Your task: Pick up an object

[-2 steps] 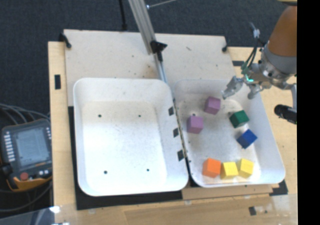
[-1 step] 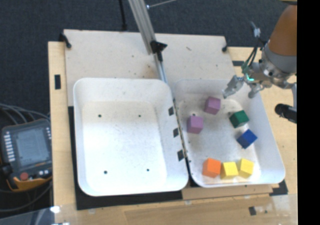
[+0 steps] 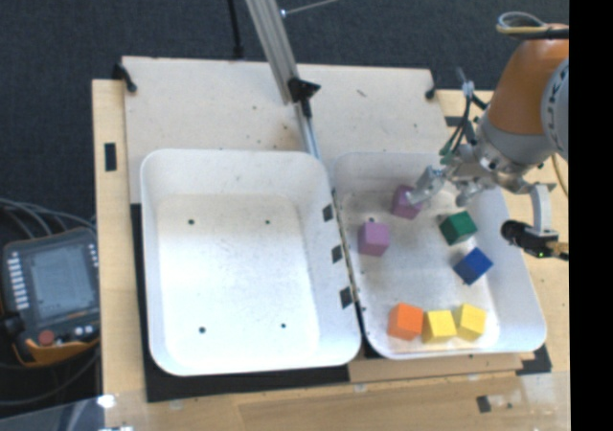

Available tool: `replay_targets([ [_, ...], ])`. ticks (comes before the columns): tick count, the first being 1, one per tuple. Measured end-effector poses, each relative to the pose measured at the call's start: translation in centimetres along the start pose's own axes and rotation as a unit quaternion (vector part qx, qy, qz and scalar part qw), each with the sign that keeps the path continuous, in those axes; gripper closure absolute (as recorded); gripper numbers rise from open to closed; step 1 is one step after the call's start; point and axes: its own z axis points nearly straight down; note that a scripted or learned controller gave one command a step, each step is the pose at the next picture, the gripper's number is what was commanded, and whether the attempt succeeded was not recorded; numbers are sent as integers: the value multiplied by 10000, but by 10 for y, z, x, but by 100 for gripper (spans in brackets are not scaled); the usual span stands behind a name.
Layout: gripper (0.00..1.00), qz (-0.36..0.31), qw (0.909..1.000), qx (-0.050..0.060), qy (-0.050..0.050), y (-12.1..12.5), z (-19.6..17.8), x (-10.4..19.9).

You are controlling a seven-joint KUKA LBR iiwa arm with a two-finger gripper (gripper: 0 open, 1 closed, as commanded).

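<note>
Gripper: as I watched the feed, the gripper (image 3: 421, 188) sat in the upper part of the right bin (image 3: 533, 324), at the centre right of the frame, and I could not tell its state.
Nearest object: a purple cube (image 3: 405, 202) lay just at the gripper's tip; I could not tell whether it was touched.
Second purple cube (image 3: 374, 237): it rested near the first, lower and to the left, close to the bin's left wall.
Green cube (image 3: 458, 226): I saw it right of the purple ones, below the wrist.
Blue cube (image 3: 473, 265): it sat just below the green one.
Bottom row: an orange cube (image 3: 405, 321), a yellow cube (image 3: 441, 326) and a second yellow cube (image 3: 471, 321) lay side by side along the bin's lower edge.
Arm (image 3: 522, 99): its orange band showed at the upper right.
Left bin (image 3: 153, 170): it lay beside the right bin, centre left.
</note>
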Motion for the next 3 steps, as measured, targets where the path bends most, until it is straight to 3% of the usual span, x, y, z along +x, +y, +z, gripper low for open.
replay_targets([
  [1,0,18,10000,-7,-1,-5,58,6],
  [2,0,24,10000,-19,-6,-5,78,5],
  [3,100,39,10000,-43,-5,-4,65,4],
])
